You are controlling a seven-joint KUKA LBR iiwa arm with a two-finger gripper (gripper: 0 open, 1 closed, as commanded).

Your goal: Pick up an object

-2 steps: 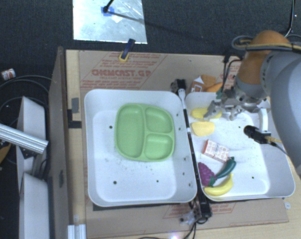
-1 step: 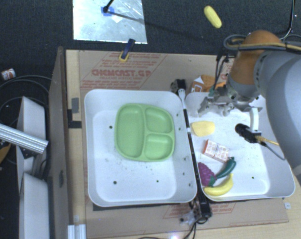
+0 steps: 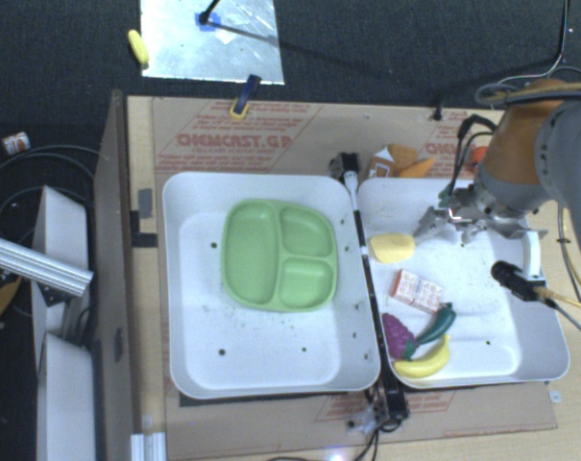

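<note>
Meanwhile we are seeing the banana (image 3: 426, 362) lying at the near edge of the right bin (image 3: 544, 353), the yellow block (image 3: 393, 248) sitting farther back, and the gripper (image 3: 455, 221) hovering beyond it with nothing between its parted fingers, so we are judging the approach unfinished: lowering and closing comes next.

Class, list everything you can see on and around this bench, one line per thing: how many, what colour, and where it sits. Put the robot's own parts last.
White bins: two, white, side by side on the bench.
Divided plate: one, light green, in the left bin.
Yellow block: one, pale yellow, upper left of the right bin.
Small box: one, white and red, middle of the right bin.
Grapes: one bunch, purple, lower left of the right bin.
Banana: one, yellow, near the right bin's front edge.
Green item: one, dark green, just above the banana.
Arm: one, grey with orange band, from the right.
Gripper: one, metallic, over the right bin.
</note>
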